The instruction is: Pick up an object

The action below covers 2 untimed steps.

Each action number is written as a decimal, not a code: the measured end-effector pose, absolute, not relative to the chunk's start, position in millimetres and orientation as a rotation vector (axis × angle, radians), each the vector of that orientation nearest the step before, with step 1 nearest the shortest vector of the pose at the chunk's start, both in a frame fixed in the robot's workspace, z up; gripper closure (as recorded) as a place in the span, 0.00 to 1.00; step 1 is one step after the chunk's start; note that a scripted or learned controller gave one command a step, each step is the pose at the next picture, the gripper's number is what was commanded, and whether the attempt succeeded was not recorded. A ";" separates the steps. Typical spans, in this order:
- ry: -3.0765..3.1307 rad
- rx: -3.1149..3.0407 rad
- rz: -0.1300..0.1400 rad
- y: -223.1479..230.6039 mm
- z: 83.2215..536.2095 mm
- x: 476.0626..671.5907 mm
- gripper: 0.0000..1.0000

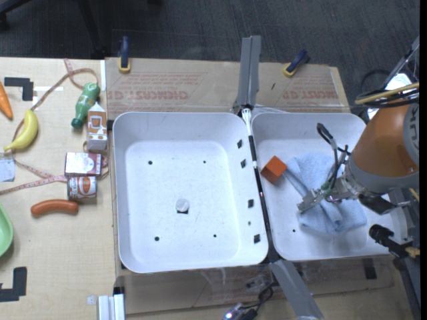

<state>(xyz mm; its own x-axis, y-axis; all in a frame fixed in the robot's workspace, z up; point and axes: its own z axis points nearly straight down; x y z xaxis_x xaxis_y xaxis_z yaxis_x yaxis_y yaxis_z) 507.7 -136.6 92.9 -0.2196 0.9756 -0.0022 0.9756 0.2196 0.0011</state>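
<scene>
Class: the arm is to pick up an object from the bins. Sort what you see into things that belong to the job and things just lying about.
Job:
gripper
orange block
blue cloth
grey tool
small white disc

Lying about, left of the bins:
banana
carrot
green bottle
carton
can
sausage

Two white bins (127, 199), one orange block (273, 169), one blue cloth (320, 192), one small white disc (182, 207).

Both bins (133, 152) are plain white. An orange block (273, 169) and a pale blue cloth (327, 192) lie in the right bin; a small whitish disc (182, 207) sits in the left. On the tan worktop: a yellow banana (23, 131), green bottle (85, 103), red-orange sausage (55, 208).
</scene>
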 end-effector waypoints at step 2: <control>2.047 2.380 -0.002 -99.8 92.8 610.2 0.00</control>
